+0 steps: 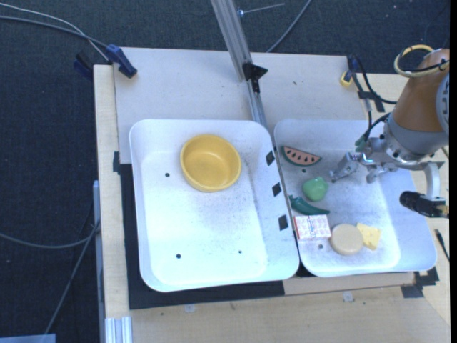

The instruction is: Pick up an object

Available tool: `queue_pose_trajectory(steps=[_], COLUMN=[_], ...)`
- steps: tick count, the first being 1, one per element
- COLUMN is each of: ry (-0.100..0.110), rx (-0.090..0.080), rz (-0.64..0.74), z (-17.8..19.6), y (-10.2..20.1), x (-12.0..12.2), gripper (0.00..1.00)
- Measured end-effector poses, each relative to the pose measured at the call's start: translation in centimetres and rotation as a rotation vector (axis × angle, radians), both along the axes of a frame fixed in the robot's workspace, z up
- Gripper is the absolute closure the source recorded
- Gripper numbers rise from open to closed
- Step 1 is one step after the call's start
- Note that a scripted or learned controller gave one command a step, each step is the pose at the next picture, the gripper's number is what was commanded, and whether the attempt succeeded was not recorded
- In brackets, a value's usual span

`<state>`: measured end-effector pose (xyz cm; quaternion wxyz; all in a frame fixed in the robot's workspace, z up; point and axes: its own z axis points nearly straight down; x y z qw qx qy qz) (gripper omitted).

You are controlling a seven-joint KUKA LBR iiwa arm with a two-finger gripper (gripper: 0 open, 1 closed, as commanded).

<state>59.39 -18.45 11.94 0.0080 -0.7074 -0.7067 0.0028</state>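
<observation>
Fingers (343, 171) hang over the right bin (407, 259) – how far open, I can't tell. Toys crowd its left and near edges; the green ball (314, 189) sits just beside.

The arm (421, 98) is cut off by the right edge; the tool (344, 168) fingers are too small to be read.

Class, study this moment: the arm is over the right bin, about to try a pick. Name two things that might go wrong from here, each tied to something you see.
1. The green ball, dark green piece and red-and-white packet lie close together, so the gripper may nudge one while reaching for another.
2. The packet sits against the right bin's left wall, which may block a finger.
</observation>
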Motion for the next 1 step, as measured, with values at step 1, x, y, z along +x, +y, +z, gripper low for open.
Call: queue_pose_trajectory(steps=[1], ry=[0.001], rx=[0.001], rz=[0.000], z=[-2.54], y=[0.12], x=[-0.12], gripper=[0.00])
